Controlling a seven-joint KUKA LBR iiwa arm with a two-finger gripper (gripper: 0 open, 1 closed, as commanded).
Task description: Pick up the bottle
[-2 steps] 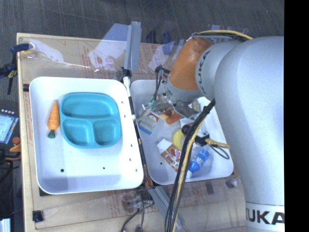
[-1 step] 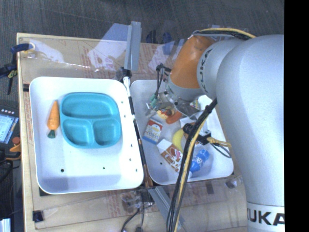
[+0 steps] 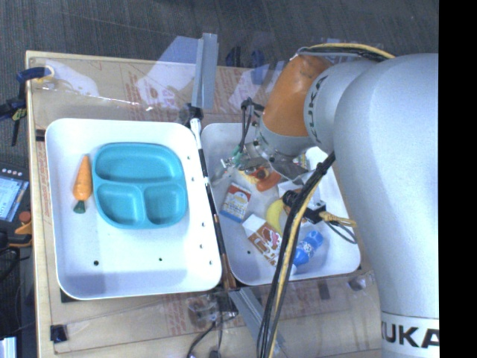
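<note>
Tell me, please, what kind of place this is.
Probably a robotics lab bench for grasping trials. A KUKA arm reaches over two white bins on a taped wooden board. Toy items fill them: a carrot, a teal divided plate, small packets, and a blue bottle.

Blue tray point(image 3: 141, 183), carrot point(image 3: 82, 182) beside (left bin point(image 3: 119, 274)).

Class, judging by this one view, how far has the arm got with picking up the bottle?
Done: the arm has reached into the right bin. In hand: its gripper sits over the bin's upper clutter. Left: the bottle lies near the bin's lower edge, apart from the gripper, not lifted.
</note>
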